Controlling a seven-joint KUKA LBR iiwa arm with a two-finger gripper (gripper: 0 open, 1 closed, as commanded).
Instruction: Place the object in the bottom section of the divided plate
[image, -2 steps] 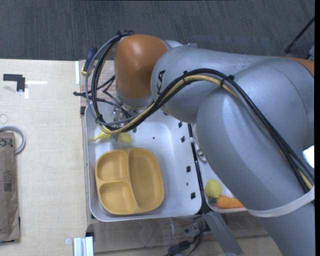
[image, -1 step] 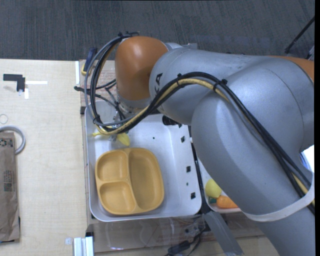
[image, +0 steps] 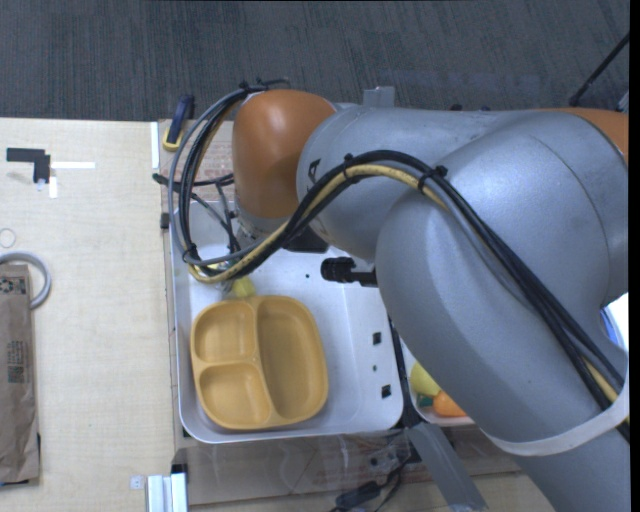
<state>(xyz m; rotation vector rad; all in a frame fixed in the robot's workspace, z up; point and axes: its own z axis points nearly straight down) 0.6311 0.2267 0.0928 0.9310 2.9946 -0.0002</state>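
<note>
Above the left bin, our arm hides its gripper, grasp state undeterminable; a yellowish object lies just beyond the divided plate, so pickup likely comes next

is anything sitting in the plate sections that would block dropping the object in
Nothing visible does. All three sections of the yellow divided plate look bare, including the bottom section. The arm hangs over the bin above the plate, not over it.
</note>
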